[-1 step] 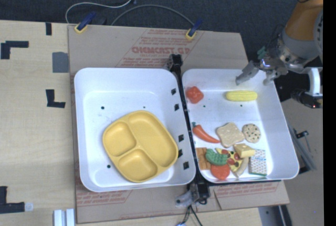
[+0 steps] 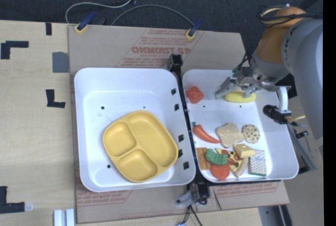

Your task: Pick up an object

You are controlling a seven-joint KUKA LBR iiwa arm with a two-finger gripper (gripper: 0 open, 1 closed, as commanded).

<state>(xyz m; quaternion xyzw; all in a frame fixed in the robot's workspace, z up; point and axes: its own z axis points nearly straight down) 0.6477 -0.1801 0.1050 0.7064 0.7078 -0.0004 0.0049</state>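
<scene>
My jaws (image 2: 236, 88) sit low in the right bin (image 2: 273, 170), directly over a yellow banana (image 2: 240, 96); whether they grip it I cannot tell.

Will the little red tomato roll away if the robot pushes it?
Probably. The red tomato looks round and sits alone on the bin's smooth white floor, so a nudge may roll it. It looks like light plastic, likely stiff.
</scene>
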